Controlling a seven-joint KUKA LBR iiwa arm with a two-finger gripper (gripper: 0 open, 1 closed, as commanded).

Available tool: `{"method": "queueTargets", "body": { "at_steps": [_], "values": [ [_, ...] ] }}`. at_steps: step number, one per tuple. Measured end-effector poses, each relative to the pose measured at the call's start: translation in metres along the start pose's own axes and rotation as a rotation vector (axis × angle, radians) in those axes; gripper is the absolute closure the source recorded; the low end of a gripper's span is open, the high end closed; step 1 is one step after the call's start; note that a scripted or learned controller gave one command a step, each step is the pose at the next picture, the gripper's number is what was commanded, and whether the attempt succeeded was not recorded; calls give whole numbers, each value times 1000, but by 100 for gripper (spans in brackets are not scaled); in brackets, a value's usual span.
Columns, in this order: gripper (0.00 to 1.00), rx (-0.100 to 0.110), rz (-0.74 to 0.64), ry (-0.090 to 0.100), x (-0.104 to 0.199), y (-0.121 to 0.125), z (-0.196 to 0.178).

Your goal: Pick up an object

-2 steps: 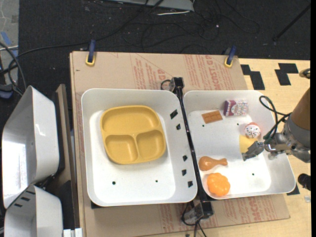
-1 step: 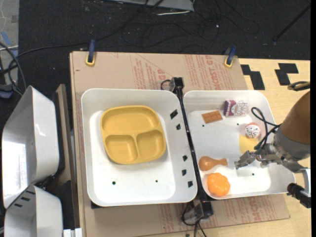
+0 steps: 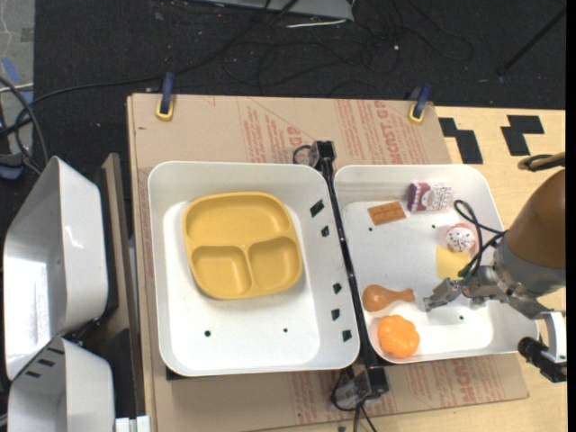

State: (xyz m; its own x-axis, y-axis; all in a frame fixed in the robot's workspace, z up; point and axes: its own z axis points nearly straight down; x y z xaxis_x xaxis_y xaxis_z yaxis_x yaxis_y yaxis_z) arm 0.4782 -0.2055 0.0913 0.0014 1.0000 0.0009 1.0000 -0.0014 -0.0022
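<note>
In the right bin lie an orange fruit near the front edge, a tan drumstick-shaped toy just behind it, a yellow piece, a white dotted ball, a brown cracker and a small purple-and-white carton. My gripper reaches in from the right, low over the bin floor, just right of the drumstick toy and behind the orange fruit. Nothing shows between its fingers.
The left bin holds a yellow divided plate. A black divider with clips runs between the bins. A black cable loops over the right bin near the arm's orange-banded wrist. Grey containers stand at far left.
</note>
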Motion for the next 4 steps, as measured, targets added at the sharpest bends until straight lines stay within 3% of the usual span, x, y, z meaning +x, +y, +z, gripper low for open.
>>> {"method": "queueTargets", "body": {
  "at_steps": [1, 4],
  "values": [
    [100, -2, 0, -1, 0, 1, -11],
    [100, -9, -6, -4, 3, 16, -170]
  ]
}}
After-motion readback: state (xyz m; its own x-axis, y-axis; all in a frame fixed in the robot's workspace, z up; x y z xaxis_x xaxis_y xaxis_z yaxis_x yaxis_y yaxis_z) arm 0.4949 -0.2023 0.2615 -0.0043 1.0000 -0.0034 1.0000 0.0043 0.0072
